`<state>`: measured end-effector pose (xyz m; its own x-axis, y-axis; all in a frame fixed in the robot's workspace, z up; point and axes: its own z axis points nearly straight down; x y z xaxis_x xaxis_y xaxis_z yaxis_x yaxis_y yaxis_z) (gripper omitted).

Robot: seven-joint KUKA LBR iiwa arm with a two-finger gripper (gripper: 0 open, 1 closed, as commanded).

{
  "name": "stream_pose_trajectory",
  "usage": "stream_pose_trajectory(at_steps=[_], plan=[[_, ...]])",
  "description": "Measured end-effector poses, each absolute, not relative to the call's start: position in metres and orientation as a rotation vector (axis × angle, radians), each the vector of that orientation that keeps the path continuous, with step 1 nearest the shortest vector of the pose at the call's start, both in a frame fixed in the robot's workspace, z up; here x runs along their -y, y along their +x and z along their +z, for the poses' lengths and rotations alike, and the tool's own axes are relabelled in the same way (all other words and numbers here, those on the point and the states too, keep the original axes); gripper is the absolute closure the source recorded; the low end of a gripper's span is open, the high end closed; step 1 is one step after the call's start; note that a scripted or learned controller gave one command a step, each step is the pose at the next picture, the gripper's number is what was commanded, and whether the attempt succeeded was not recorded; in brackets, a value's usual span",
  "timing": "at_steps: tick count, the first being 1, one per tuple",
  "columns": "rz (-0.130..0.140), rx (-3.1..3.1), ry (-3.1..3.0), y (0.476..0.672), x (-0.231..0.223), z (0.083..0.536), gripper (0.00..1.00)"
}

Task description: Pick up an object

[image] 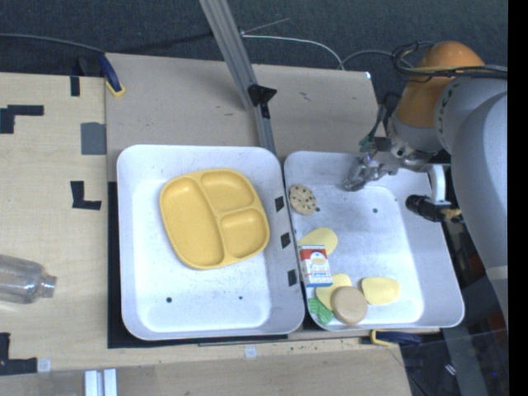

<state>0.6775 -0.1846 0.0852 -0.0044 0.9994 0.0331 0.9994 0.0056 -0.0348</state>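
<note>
While the gripper (360, 176) hovers at the right bin's far edge, its state unreadable, the round speckled cookie (302, 198) lies at the bin's left wall: likely light, stiff, crumbly, best pinched across its rim.

Clear plastic bottle (25, 280) lying on bench at 9 o'clock; metal pole (233, 52) slanting in from 12; blue-yellow clamp (112, 77) at 11.

clear bottle (25, 280) cut by left edge, claw (356, 180) blurred
</note>
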Motion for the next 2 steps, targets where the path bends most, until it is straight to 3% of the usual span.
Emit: stream_pose_trajectory(at_steps=[1,2], plan=[[0.044,2.217,-2.222,0.676,0.122,0.088,1.00],[0.033,2.214,-2.223,0.676,0.101,0.092,1.00]])
